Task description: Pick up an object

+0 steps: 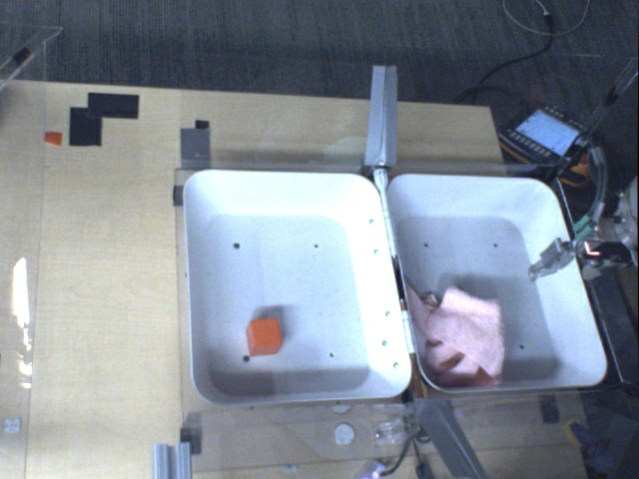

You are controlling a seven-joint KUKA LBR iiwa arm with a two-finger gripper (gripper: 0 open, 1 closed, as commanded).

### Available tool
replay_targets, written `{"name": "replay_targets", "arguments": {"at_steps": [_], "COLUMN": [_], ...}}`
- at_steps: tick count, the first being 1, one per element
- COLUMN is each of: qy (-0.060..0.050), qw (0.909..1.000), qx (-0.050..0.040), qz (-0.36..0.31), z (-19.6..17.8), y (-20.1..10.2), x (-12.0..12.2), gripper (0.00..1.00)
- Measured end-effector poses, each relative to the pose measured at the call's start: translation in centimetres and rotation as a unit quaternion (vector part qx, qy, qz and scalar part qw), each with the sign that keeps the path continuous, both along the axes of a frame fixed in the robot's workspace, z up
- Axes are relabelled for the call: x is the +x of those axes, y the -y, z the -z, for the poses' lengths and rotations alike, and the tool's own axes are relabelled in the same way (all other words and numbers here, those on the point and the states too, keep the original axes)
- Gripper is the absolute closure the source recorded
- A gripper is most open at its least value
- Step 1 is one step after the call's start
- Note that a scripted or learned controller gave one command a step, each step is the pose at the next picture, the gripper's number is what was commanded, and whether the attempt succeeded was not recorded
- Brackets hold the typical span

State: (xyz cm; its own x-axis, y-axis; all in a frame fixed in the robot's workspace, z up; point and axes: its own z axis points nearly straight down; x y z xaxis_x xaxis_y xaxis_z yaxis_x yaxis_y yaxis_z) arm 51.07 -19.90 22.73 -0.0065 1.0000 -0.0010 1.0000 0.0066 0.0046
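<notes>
claw (pixel 551 260) at right bin's (pixel 559 208) right wall, finger state not discernible, holding nothing visible | pink cloth (pixel 464 332) crumpled in that bin's near-left part, likely easiest target | orange block (pixel 265 336) in left bin (pixel 210 267), well apart from the cloth

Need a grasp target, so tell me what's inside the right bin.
The right bin holds a crumpled pink cloth at its near-left corner, against the left wall. Anything under the cloth is covered. The tool sits at the bin's right edge.
</notes>
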Motion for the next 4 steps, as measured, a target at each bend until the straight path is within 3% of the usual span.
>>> {"name": "replay_targets", "arguments": {"at_steps": [1, 2, 3, 4], "qy": [0.000, 0.006, 0.012, 0.012], "qw": [0.9885, 0.9839, 0.9837, 0.9837], "qx": [-0.0002, -0.0020, -0.0039, -0.0040], "qz": [-0.151, -0.179, -0.179, -0.179], "z": [10.7, 13.6, 12.2, 12.2], "y": [-5.0, -11.1, -11.1, -11.1], "x": [1.0, 2.8, 3.2, 3.2], "gripper": [0.00, 0.00, 1.00, 0.00]}}
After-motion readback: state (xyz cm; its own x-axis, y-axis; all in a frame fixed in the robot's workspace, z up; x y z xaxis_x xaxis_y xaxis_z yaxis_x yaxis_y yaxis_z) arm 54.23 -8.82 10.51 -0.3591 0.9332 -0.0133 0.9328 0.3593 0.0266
